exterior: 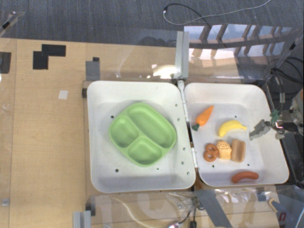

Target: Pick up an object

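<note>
Jaws [260,129] over right bin [266,95] — beside banana [232,127].

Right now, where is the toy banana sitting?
In the camera view, the banana lies in the right bin, right of the carrot and just above the corn and bread.

Both bins [99,127] white; left one holds a light green divided plate [142,133]. Right bin: orange carrot [205,115] with green top, yellow banana [232,127], brown pretzel [211,152], yellow corn piece [223,150], tan bread [238,150], red-orange sausage [245,176]. Bench [42,141] light wood with black squares, floor dark grey, gripper [260,129] grey.
</note>
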Robot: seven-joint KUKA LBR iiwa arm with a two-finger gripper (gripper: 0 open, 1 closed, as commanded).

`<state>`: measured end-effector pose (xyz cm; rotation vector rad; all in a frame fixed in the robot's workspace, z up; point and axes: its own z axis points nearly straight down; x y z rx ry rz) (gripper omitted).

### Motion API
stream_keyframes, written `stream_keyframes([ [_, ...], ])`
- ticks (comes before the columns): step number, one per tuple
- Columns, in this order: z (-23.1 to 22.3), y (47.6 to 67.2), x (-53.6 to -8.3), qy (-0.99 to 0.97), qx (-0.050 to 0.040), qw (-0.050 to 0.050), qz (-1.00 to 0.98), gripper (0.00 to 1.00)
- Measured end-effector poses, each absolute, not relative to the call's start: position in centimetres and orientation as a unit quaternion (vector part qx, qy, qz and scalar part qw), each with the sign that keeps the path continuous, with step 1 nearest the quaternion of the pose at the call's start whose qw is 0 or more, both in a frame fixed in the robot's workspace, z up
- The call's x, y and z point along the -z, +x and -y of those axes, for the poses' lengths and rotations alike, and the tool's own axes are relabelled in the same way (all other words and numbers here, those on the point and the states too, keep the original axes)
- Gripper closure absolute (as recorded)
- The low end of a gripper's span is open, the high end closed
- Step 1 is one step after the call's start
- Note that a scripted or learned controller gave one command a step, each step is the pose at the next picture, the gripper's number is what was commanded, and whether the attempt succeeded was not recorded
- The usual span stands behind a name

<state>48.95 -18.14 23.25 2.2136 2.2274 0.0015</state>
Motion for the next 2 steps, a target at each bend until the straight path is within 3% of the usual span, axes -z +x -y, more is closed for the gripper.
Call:
stream_keyframes([
  [1, 15.9, 55.3, -12.9, 0.693, -0.0005, 0.0, -0.721, 0.0],
  [2, 13.8, 57.9, -22.2, 0.77, -0.0008, 0.001, -0.638, 0.0],
])
